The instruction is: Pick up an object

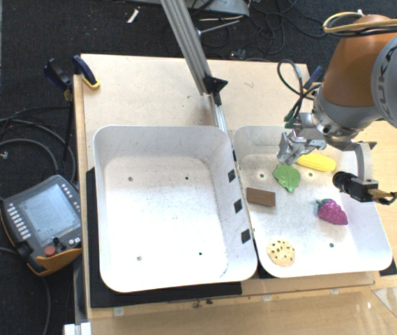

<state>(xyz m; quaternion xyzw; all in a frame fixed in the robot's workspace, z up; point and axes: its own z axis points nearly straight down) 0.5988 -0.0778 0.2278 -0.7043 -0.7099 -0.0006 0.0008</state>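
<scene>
Claw low in the right bin, open or clenched impossible to tell. Just below it a green leaf; beside, yellow banana; farther, brown block, purple grapes, cookie.

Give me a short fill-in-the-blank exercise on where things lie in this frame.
1. All the small objects lie in the ____ bin as the camera sees it.
2. The cookie lies nearest that bin's ____ edge.
3. The gripper hangs just above the ____ leaf-shaped piece.
4. The yellow piece and the brown block lie on opposite sides of the ____ piece.

Missing words: right; front; green; green
</scene>
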